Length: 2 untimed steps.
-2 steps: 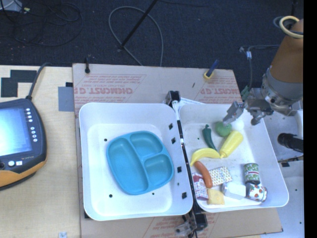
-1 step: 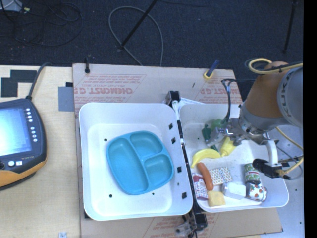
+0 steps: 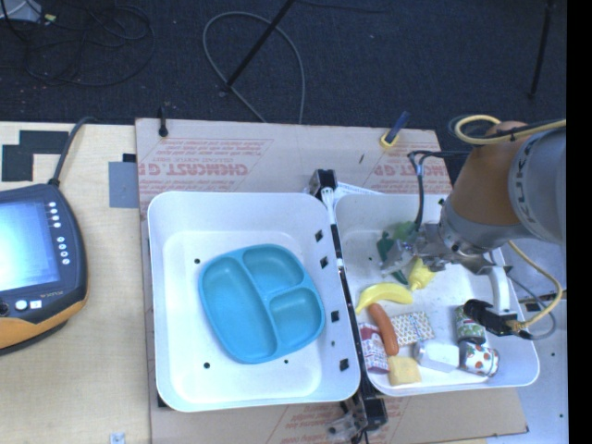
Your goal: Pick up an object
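Starting at the near edge of the right bin, I see a yellow block, a white packet and a patterned can in a row. Just behind them a red sausage lies against a speckled square. A banana sits beyond those, towards the wall shared with the left bin, which holds a blue divided plate.

Farther back, the gripper is low over the middle of the right bin, with a small yellow piece just beside it and a green piece on its far side. I take one of those two to be the likely pick. I cannot tell from here whether the gripper is open or closed, or whether anything is in it.

My worry is the crowding. The two pieces lie so close together that a closing grip could catch both, or nudge one aside and come up bare. A small rounded piece could also squirt out sideways.
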{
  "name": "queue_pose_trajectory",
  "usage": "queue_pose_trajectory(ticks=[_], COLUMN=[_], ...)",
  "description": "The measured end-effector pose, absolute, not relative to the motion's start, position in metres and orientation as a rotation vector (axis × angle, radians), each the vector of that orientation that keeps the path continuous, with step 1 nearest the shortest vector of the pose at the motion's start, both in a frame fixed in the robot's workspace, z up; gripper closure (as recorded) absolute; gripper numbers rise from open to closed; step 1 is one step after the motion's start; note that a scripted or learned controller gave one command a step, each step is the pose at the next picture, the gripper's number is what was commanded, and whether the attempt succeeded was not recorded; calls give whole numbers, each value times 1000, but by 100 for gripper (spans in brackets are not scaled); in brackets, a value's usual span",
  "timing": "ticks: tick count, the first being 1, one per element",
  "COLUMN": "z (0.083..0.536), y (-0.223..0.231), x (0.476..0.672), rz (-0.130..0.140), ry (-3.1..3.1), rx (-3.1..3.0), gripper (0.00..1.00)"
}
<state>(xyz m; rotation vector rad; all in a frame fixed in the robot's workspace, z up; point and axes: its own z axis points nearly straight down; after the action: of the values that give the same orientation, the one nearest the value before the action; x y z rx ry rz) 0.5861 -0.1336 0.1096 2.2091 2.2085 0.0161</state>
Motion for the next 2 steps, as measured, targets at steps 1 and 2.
queue_pose_trajectory(ticks=[1, 2], z=[103, 105], y=[-129, -129], x=[575, 580], rz=[28, 26], ry=[2186, 2198], rx=[2193, 2206], gripper=[0, 100])
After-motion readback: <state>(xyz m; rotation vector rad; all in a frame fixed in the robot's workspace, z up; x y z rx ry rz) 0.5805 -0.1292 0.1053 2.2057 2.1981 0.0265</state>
